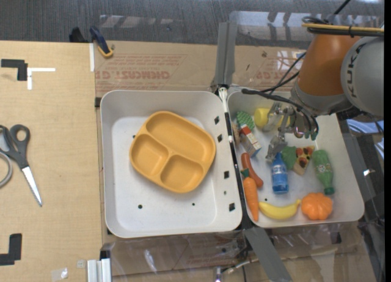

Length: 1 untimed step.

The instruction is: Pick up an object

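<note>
The arm [342, 70] reaches in over the right bin [348, 210], its gripper [280, 146] low among the toys; I cannot tell its state. This looks like the descent to grasp. The blue bottle [279, 174] lies just below it, a green bottle [323, 170] to its right. Next, it should settle onto one item.

The arm [360, 76] has a rounded grey shell with dark letters "KU" on it, and a wide glossy orange band above the wrist. Black cables run over the band. The hand [287, 129] is small, made of grey metal parts.
</note>
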Each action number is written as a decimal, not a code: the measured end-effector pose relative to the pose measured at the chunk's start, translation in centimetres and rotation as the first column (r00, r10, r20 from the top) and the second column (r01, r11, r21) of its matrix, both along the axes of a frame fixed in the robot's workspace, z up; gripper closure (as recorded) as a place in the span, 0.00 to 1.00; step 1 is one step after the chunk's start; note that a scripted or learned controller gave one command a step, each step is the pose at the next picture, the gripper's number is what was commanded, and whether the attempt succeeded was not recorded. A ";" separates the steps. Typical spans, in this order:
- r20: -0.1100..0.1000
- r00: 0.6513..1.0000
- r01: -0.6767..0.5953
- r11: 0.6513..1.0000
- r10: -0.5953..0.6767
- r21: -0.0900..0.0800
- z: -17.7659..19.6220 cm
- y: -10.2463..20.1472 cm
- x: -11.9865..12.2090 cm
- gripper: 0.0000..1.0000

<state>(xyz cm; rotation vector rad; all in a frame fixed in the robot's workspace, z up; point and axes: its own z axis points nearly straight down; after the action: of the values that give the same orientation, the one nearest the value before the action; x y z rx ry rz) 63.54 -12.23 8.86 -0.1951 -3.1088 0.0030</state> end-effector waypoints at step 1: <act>0.029 0.993 -0.116 0.993 0.116 -0.001 0.4 -2.1 -6.4 0.00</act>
<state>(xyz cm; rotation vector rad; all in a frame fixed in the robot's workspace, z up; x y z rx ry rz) 57.17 -14.29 9.25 -0.0151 -3.1443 0.0010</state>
